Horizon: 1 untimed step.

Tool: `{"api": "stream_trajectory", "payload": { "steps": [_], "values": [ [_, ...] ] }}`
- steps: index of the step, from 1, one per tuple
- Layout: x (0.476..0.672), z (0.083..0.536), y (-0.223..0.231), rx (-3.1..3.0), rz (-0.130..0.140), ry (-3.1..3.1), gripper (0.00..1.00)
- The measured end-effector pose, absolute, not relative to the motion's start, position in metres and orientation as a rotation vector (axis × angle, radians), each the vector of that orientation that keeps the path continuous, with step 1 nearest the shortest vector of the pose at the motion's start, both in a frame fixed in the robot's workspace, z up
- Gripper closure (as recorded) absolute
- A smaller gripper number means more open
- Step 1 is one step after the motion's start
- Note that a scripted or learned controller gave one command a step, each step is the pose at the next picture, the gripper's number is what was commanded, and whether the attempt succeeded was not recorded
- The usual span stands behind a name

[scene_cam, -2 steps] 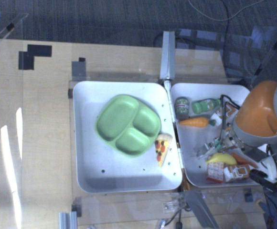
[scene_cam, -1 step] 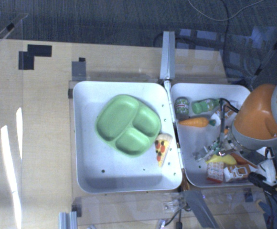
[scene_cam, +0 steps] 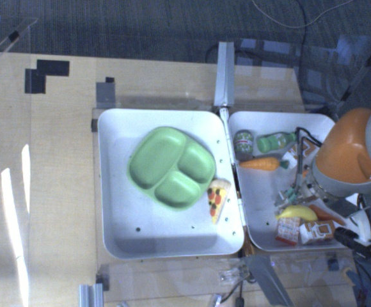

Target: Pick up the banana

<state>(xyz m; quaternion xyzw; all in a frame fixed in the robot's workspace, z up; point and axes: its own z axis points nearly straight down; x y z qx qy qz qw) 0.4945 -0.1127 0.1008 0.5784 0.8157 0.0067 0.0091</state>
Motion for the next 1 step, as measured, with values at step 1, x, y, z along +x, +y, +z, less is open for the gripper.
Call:
{"api": "stream_trajectory", "payload": {
  "steps": [1],
  "values": [
    [0.4945,0.1008,-0.1128,1.806,0.021,2.548,0.00]
  ]
}}
